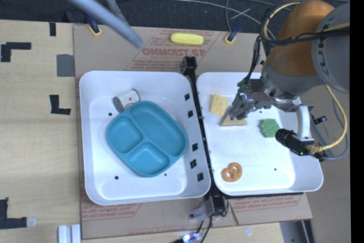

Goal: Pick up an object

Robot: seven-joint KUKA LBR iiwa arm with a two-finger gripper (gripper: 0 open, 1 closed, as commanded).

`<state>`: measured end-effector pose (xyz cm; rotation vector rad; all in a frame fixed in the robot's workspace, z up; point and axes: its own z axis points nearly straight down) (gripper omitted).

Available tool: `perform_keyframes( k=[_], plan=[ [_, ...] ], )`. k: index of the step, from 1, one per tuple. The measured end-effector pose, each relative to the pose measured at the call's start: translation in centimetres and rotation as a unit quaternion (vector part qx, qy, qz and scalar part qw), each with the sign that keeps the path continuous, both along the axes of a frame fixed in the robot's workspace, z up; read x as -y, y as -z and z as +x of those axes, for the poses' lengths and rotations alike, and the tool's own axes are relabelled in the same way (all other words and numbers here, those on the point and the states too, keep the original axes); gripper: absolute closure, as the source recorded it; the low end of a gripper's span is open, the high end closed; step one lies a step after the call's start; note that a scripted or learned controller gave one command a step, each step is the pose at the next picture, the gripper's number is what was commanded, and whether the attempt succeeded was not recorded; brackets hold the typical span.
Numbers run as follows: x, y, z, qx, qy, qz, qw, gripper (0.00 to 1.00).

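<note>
In the right bin (307,179) lie a yellow cheese-like wedge (218,104), a tan flat slice (233,120), a green bumpy piece (269,127) and a brown pretzel (232,172). My gripper (241,108) hangs low over the bin's upper middle, right above the tan slice and just right of the yellow wedge. Its dark fingers point down-left at the slice's edge. No object shows clearly between them.
The left bin (91,122) holds a blue divided plate (147,138) and a small white cup (126,99) on its side. A yellow banana-like toy (186,38) lies on the cardboard behind the bins. The black divider (196,122) runs between the bins.
</note>
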<state>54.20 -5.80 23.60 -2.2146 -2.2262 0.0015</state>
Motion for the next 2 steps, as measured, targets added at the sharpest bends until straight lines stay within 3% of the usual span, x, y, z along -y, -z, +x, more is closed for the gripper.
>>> perform_keyframes(
  k=[2],
  plan=[
    [-11.1, -0.6, 3.6, 0.0, -0.001, 0.0004, 1.0, 1.0]
  ],
)
